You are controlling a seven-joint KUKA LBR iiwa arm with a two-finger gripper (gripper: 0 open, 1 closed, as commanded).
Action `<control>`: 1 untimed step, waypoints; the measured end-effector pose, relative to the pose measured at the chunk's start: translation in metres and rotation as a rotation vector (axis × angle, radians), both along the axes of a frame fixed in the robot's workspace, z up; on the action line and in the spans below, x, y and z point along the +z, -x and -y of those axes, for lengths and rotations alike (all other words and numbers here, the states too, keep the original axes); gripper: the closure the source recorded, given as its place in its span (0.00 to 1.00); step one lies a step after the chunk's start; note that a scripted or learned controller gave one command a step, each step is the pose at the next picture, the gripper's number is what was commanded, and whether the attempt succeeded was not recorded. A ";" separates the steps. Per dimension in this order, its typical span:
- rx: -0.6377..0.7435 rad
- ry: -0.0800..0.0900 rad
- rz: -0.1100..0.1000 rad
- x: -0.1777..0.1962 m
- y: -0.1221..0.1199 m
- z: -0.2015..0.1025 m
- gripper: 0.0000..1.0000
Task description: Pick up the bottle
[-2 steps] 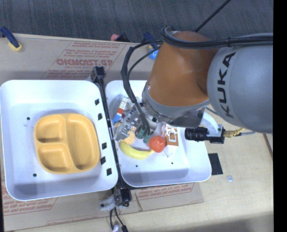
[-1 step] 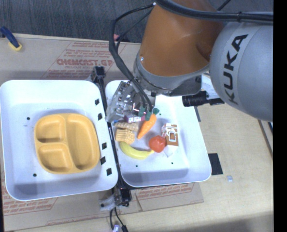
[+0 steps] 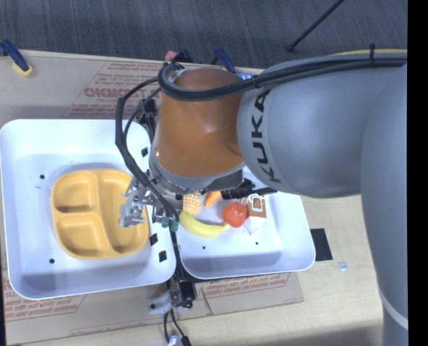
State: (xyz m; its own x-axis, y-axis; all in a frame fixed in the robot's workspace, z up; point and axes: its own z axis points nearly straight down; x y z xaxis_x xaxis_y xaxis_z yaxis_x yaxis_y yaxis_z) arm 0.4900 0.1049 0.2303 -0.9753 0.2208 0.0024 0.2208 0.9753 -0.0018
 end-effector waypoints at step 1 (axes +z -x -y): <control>0.606 -0.001 0.005 0.051 0.013 0.023 1.00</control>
State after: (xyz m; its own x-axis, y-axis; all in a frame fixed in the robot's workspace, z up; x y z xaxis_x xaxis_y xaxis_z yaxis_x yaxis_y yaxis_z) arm 0.4772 0.0816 0.2811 -0.9273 -0.3743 -0.0022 -0.3743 0.9273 -0.0015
